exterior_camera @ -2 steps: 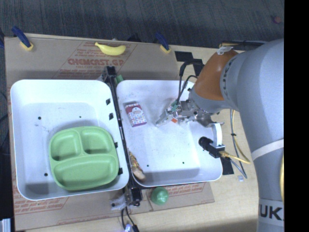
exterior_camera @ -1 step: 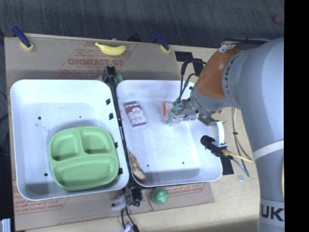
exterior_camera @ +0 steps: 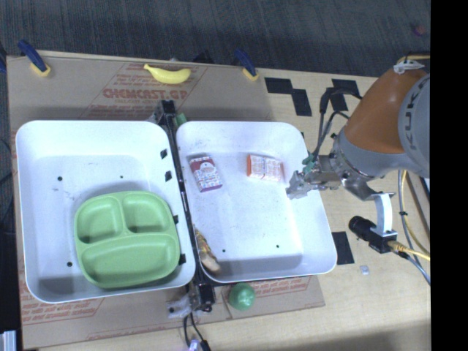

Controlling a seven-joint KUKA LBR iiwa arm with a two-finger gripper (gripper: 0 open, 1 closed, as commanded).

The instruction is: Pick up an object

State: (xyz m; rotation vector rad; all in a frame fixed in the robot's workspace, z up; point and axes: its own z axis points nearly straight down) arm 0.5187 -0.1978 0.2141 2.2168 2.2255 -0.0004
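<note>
This is looking like a robotics lab. A grey and orange robot arm [exterior_camera: 387, 123] is reaching over a wooden bench [exterior_camera: 365, 298] that is carrying black square markers [exterior_camera: 281, 88], with loose cables [exterior_camera: 413, 251] trailing beside it. Two white bins [exterior_camera: 307, 232] are sitting on cardboard [exterior_camera: 117, 90] held by blue clamps [exterior_camera: 34, 57], above grey carpet [exterior_camera: 219, 13].

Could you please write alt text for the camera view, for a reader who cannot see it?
The robot's gripper hangs over the right bin's right edge, near an orange packet and a red packet lying inside. The left bin holds a green divided plate.
</note>
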